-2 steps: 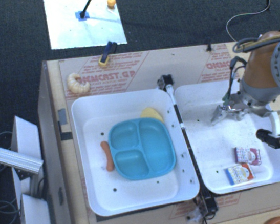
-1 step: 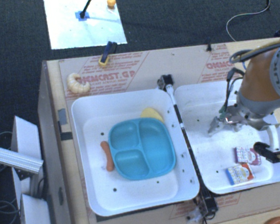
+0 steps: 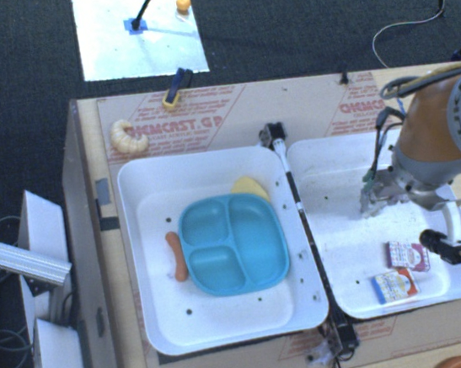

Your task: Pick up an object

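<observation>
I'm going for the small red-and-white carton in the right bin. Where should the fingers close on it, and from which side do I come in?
Judging from the view, come straight down from above. The red-and-white carton lies flat on the right bin floor, so close across its narrower width. Its near edge sits close to the blue-and-white packet; put the fingers on the sides away from it. The gripper is over the same bin, beyond the carton.

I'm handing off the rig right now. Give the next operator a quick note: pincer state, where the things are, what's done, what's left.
Pincer: low over the right bin, nothing seen between its fingers; open or shut unclear.
Right bin: two small cartons, one near the right wall, one by the front rim.
Left bin: blue divided plate, toy sausage on the plate's left, yellow piece behind the plate.
Done: nothing lifted.
Left: grasp and lift one object.
</observation>
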Action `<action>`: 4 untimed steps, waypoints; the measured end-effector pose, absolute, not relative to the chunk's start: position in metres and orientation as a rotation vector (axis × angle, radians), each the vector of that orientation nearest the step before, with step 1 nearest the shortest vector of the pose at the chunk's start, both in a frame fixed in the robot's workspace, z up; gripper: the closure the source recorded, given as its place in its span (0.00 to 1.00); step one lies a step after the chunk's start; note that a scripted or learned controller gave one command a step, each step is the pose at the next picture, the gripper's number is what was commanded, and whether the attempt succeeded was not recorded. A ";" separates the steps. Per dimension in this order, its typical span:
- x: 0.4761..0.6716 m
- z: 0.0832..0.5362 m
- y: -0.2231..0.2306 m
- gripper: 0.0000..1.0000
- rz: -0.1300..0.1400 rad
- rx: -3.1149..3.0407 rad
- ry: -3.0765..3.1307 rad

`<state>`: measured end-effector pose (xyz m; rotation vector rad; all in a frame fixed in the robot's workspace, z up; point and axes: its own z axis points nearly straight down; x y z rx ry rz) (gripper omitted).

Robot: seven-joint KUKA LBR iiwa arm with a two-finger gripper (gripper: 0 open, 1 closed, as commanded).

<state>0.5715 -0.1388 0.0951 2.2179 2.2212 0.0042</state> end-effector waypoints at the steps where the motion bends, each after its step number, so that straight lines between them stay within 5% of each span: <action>1: 0.627 0.085 -0.107 1.00 0.004 2.216 2.225; 2: 0.602 0.189 -0.123 1.00 0.004 2.216 2.219; 3: 0.601 0.188 -0.123 0.00 0.002 2.218 2.221; 4: 0.574 0.118 -0.154 0.00 -0.002 2.221 2.222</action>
